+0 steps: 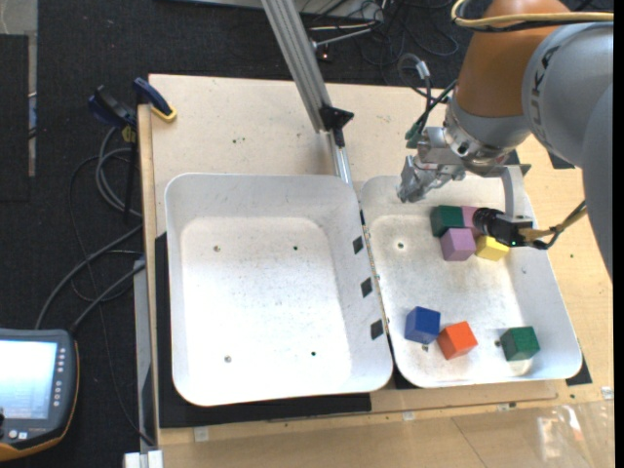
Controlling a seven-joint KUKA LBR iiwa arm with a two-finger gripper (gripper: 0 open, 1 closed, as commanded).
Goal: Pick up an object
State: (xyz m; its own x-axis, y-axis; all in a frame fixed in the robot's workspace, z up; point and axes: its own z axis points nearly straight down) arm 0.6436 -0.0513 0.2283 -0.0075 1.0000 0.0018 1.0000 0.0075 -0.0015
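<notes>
My gripper (413, 189) hangs over the far left corner of the right bin (546, 305), with nothing visible between its fingers. Just right of it lie a green block (448, 219), a purple block (456, 244) and a yellow block (491, 249) bunched together. Nearer the front of the same bin sit a blue block (422, 324), an orange block (456, 339) and a dark green block (520, 341). The arm's orange band (497, 57) rises above the wrist at the upper right.
The left bin (195, 213) lies beside the right one. A slanted metal pole (297, 52) comes down to the gap between the bins. Blue clamps (122, 107) grip the bench's far left corner. A pendant screen (34, 388) rests at the lower left.
</notes>
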